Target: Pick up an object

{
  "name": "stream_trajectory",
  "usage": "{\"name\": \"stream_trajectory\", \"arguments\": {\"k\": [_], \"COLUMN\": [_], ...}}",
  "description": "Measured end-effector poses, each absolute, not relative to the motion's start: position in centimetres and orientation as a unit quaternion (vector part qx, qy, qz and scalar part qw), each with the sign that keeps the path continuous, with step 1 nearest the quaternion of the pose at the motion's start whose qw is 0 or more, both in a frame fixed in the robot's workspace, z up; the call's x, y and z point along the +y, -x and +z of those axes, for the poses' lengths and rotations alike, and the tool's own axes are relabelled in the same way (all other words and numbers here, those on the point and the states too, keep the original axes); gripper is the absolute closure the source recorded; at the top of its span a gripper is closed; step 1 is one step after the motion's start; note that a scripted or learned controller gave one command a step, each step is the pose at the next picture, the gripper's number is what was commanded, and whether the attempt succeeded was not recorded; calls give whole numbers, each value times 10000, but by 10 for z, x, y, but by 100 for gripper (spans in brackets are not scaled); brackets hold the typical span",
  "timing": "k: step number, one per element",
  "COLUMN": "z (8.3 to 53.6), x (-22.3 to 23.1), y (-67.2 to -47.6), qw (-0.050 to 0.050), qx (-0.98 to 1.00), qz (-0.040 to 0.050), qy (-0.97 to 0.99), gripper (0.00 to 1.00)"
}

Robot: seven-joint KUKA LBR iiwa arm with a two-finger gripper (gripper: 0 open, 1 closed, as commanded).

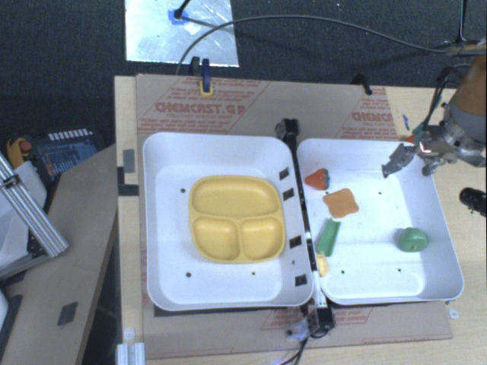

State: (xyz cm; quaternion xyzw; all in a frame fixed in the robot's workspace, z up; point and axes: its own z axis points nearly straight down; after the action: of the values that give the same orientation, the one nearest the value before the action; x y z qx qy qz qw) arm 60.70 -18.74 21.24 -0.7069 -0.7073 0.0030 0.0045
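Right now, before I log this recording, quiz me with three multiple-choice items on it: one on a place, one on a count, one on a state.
1. Where does the yellow three-compartment plastic tray lie?
A. in the left white bin
B. in the right white bin
C. on the bare bench

2. How many small items lie in the right white bin?
A. two
B. five
C. eight

3. What does the two-finger gripper hold?
A. the round green item
B. the orange flat item
C. nothing

Key: 1 A, it sits mid-floor in the left white bin. 2 B: red, orange, green stick, small yellow, round green. 3 C, its fingers hang open above the bin's far edge with nothing between them.
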Motion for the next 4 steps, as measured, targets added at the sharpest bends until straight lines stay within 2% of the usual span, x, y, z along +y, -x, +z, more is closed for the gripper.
{"name": "stream_trajectory", "arguments": {"k": [1, 2, 3, 4], "z": [220, 158, 110, 84], "x": [-187, -189, -195, -195], "y": [-610, -611, -604, -605], "qw": [-7, 12, 4, -5], "qx": [-7083, -7076, -7075, -7077], "qz": [-4, 9, 5, -1], "qy": [7059, 7066, 7067, 7066], "gripper": [0, 0, 0, 0]}}
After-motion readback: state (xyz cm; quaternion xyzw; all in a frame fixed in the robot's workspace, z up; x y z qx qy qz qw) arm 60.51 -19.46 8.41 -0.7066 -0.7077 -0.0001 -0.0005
